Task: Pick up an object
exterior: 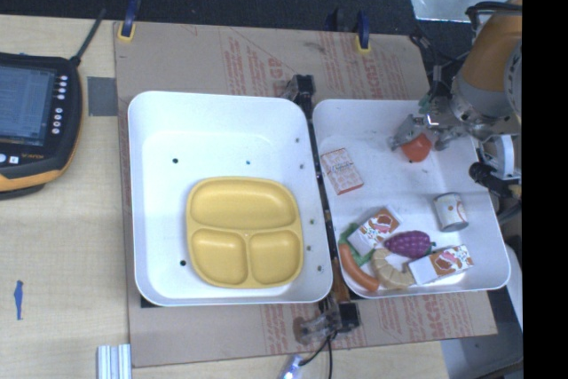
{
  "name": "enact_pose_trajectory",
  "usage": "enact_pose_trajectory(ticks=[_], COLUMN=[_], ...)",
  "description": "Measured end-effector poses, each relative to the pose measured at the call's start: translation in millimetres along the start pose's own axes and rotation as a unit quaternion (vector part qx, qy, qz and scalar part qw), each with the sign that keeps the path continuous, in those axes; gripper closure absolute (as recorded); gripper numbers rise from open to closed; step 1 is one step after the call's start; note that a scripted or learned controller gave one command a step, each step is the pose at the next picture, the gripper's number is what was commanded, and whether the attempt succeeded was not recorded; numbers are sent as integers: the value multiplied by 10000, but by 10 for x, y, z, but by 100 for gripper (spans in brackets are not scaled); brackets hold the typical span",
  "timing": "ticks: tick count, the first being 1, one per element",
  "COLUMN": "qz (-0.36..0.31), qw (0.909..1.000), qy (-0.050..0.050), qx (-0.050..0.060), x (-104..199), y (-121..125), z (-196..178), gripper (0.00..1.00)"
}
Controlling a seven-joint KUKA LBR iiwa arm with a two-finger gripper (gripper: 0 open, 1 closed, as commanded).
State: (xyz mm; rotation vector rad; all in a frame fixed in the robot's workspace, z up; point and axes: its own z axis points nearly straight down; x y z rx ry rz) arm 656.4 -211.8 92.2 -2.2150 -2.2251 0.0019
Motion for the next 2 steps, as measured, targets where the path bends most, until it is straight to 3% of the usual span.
enact_pose_trajectory(ticks=[1, 2], qz=[-22, -7], qw=[10000, 10000], qy=[-3, -1], qx=[7, 5], x=[-3, 898], y=[2, 6], z=[-107, -553], gripper=[100, 100])
